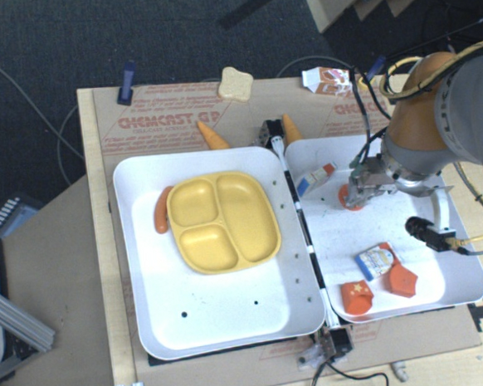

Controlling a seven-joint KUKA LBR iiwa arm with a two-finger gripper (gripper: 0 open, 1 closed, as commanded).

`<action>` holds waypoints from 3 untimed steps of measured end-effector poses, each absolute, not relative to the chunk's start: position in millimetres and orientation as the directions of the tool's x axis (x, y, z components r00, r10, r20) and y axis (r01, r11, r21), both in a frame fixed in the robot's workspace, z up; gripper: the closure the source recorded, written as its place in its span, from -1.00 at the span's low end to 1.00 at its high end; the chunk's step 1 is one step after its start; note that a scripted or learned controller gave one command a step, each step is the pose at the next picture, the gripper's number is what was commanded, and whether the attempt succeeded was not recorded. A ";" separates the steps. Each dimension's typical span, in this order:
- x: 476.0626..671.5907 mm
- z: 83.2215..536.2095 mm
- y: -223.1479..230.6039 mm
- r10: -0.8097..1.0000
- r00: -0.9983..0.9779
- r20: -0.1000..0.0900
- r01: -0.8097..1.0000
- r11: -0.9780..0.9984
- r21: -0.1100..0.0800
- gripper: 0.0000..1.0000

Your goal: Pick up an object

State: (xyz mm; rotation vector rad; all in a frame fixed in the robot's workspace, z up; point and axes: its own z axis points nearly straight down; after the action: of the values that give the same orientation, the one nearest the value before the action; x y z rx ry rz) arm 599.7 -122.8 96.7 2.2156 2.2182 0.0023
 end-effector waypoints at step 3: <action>649.2 85.6 -102.7 1.000 -0.002 -0.002 1.000 0.002 0.003 -1.00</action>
State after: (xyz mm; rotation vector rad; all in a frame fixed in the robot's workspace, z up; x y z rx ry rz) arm 649.2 -102.7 85.6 2.2175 2.2210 0.0012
